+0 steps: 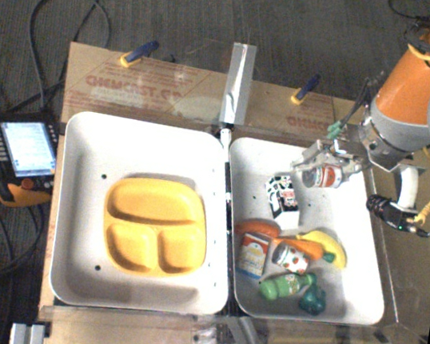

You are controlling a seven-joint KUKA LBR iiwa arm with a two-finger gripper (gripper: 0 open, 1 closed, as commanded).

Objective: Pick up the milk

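Approach step. Gripper poised over far part of right bin, clamped on small red-and-white can, not the target. Milk lying just below-left, untouched. Next move: release, then descend onto carton.

Two white bins, one yellow tray, one milk carton, two clamps.

We see a yellow compartment tray in the left bin. In the right bin: banana, green bottle, orange carton, small can clustered together. Tablet pendant lies left of the bins. Two blue-yellow clamps on cardboard.
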